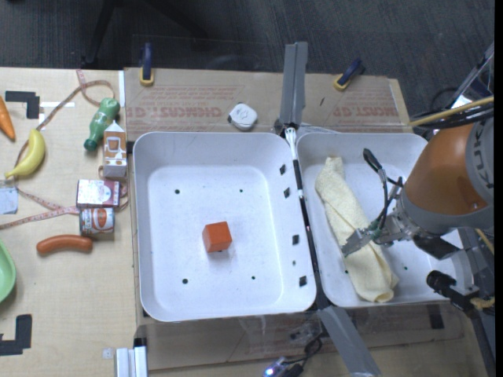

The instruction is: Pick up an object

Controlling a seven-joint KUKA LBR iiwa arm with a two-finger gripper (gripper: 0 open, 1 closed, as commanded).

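Down in the right half of the frame, the grey arm with its orange band reaches in over the right-hand shallow white bin, and the gripper sits low at the middle of the long cream-coloured rolled cloth that lies on a slant from the bin's upper left to its lower right. One dark finger tip rests right on the cloth's left flank, which reads like a descent aimed across the roll's narrow width, the sensible line for a pinch; whether the fingers are apart or closed on fabric I cannot tell, since the wrist covers the rest. Over in the left-hand white bin, a small orange cube sits alone near the centre, well apart from the arm. At the far left, toy groceries lie on the wooden surface: a yellow banana, a green bottle, a red sausage.
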